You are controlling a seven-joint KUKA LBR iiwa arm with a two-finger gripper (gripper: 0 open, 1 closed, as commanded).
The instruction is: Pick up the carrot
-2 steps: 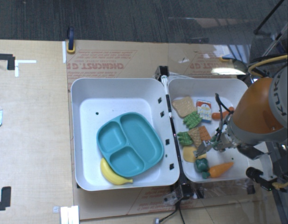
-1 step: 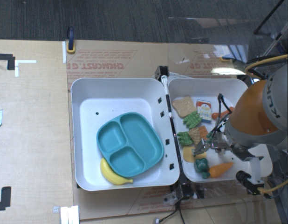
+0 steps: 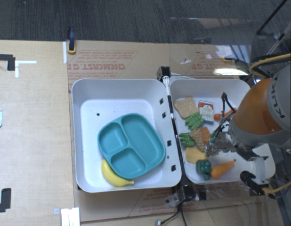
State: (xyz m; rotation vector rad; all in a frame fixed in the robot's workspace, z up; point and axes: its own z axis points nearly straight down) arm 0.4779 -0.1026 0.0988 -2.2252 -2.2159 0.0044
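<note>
Grey arm with orange band reaching over the right white plastic bin (image 3: 239,84).

The smooth orange tapered carrot (image 3: 222,168) lies near that bin's front edge, beside a dark green lumpy vegetable (image 3: 203,166). The gripper (image 3: 215,144) hangs above the food pile (its opening I cannot tell). The left bin (image 3: 84,126) holds a glossy teal three-compartment plate (image 3: 131,145) and a yellow banana (image 3: 115,175).

Glossy white plastic bins (image 3: 84,126), smooth teal plastic divided plate (image 3: 131,145), matt orange plastic-looking carrot (image 3: 222,168), shiny yellow banana (image 3: 115,175), matt brown cardboard (image 3: 108,62) under bins, pale wood-grain bench (image 3: 30,126)
</note>
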